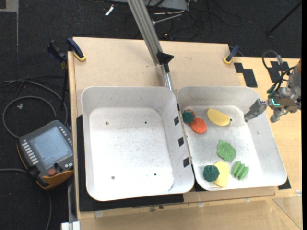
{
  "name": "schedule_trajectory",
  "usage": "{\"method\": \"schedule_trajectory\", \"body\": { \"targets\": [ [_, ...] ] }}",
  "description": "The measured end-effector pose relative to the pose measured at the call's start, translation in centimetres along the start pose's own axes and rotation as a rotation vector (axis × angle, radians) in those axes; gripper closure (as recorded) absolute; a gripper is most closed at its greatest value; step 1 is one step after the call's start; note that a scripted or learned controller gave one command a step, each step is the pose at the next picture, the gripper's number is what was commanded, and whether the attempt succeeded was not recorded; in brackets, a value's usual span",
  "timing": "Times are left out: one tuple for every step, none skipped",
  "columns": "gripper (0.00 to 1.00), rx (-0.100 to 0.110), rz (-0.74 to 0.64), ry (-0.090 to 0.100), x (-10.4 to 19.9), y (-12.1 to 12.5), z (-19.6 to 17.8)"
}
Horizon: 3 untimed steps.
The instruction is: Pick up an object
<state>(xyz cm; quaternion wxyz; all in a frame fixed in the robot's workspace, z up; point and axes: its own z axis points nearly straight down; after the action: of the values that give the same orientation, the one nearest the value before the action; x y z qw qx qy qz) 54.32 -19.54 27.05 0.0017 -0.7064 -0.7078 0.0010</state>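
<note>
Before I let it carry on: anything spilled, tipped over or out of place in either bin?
Nothing stands out. The toys, among them a yellow piece, an orange ball and a green leaf shape, all lie inside the right bin. The gripper hangs at that bin's right rim.

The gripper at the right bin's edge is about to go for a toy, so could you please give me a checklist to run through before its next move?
1. Toys within reach in the right bin: ok. Yellow toy, orange toy and green leaf lie there.
2. Gripper free of any load: ok, nothing shows between its fingers.
3. Gripper over a target: not ok, it sits at the bin's right rim, apart from the toys.
4. Target standing alone: yellow toy ok; the dark green toy touches a pale yellow one, not ok.
5. Fingers spread enough: cannot tell.
</note>
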Motion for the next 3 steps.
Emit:
{"method": "schedule_trajectory", "body": {
  "targets": [
    [0.0,-0.004,0.0,-0.001,0.0,0.1,-0.2],
    [0.0,0.001,0.002,0.0,0.2,0.7,4.3],
    [0.0,0.002,0.002,0.001,1.1,0.0,9.8]
  ]
}}
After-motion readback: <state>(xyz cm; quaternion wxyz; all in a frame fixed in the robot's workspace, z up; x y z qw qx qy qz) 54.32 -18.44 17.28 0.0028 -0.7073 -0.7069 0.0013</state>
